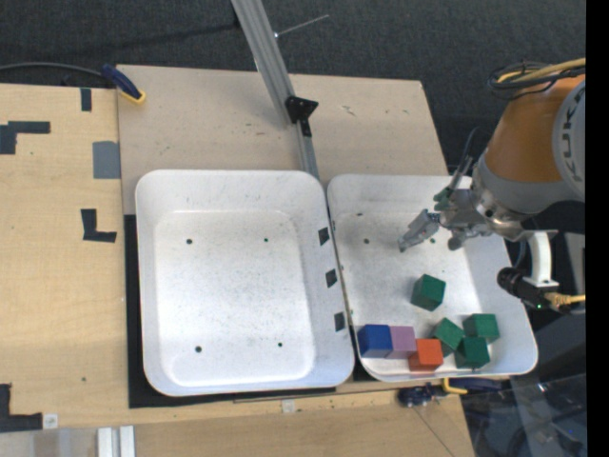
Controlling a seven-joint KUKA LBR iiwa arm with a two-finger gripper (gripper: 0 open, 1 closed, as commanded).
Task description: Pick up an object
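Two shallow white plastic bins with rounded corners sit side by side on a pale wooden bench, their floors speckled with fine dark scuffs. The left bin point(233, 279) shows only four small dark dots on its floor. The right bin point(381, 208) carries a cluster of small cubes along its near edge: a blue cube point(375, 340), a pale purple cube point(402, 340) touching it on the right, an orange cube point(428, 353) just beside that, then three green cubes point(472, 339) packed into the near right corner. One more green cube point(428, 291) lies alone, tilted, nearer the middle of the bin and apart from the rest.

A slanted grey metal rail point(266, 50) runs from the far edge down to the seam between the bins, with a black clamp point(301, 109) on it. A blue-and-yellow tool handle point(124, 82) lies at the far left of the bench.

The gripper point(433, 233) hangs over the far right part of the right bin, its thin grey fingers point(416, 231) spread apart, released, with nothing between them. The lone green cube lies near it, toward the near side, untouched.
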